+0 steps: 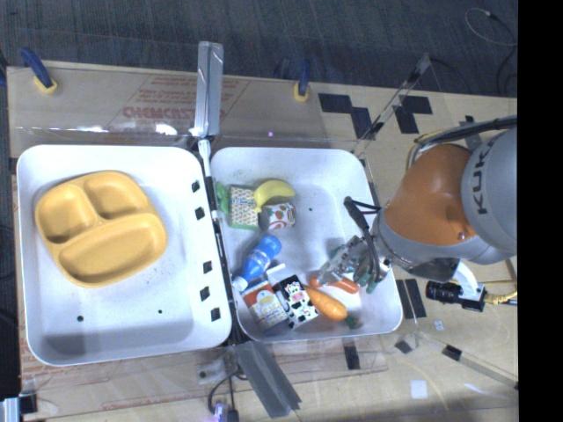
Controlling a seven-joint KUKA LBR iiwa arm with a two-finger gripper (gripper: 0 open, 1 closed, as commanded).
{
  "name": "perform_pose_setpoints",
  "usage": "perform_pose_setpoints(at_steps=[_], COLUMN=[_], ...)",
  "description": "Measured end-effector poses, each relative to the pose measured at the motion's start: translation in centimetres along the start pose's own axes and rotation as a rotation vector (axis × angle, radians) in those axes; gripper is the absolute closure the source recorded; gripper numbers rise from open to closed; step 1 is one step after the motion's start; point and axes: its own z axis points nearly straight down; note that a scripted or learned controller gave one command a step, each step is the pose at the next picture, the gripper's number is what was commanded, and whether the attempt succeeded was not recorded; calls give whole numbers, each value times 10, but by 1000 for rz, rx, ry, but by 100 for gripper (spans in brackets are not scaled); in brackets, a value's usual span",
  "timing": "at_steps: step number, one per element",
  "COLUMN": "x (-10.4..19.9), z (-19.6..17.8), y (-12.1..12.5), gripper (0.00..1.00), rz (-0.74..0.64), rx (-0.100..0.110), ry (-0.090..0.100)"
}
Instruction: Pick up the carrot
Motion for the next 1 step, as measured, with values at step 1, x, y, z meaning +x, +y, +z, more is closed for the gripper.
perform_pose_setpoints(at_steps=[1], x=[4], z=[3], y=[-3], gripper=[100], rz=[148], rx=[6], ry=[12])
